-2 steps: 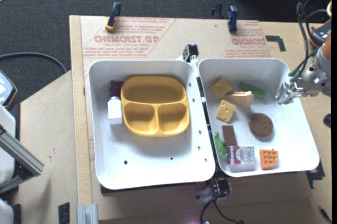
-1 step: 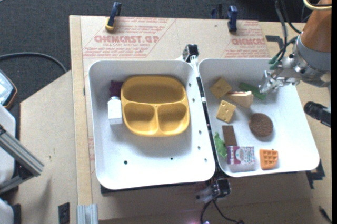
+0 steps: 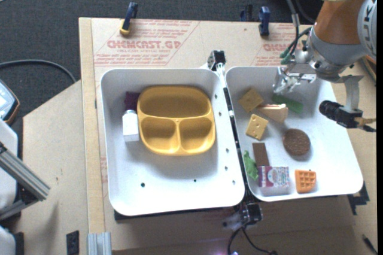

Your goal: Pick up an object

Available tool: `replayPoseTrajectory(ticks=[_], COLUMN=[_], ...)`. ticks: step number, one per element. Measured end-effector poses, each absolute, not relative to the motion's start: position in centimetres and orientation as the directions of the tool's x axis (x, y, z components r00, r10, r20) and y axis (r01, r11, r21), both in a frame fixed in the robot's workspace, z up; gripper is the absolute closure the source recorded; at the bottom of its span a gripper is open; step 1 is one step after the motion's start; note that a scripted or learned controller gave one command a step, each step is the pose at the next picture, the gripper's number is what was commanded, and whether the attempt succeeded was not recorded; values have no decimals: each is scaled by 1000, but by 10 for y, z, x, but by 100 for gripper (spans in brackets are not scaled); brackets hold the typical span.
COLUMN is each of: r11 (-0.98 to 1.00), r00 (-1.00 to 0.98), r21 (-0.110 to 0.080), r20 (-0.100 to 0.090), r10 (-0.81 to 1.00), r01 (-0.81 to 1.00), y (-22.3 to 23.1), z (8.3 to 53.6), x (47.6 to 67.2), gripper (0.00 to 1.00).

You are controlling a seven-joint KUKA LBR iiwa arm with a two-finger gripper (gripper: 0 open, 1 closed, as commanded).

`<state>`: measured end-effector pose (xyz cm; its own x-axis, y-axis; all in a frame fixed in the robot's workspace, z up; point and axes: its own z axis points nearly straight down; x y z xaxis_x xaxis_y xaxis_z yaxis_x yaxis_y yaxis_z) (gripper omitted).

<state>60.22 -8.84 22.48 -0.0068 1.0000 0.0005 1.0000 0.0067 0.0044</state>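
I see the bench (image 3: 90, 128) carrying two bins. The left bin (image 3: 114, 182) holds a yellow divided tray (image 3: 175, 119). The right bin (image 3: 341, 158) holds small toy foods. The gripper (image 3: 286, 83) hangs at its upper end; I cannot tell its finger state. Just below lies a green leaf (image 3: 292, 103), likely light, thin and floppy; I judge an edge pinch best.

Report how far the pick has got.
Done: the arm has reached in over the right bin, and the gripper hangs low at its far end, above a green item by the cheese wedge. In hand: nothing visibly; no object shows in the gripper. Left: the grasp and lift. The cracker, cookie and waffle lie untouched.
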Motion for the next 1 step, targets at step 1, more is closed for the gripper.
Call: replayPoseTrajectory(ticks=[1], r11=[6], r00=[-6], r21=[4], r20=[0], r10=[1000], r01=[1000], y=[-39], z=[215], x=[630], gripper=[100])
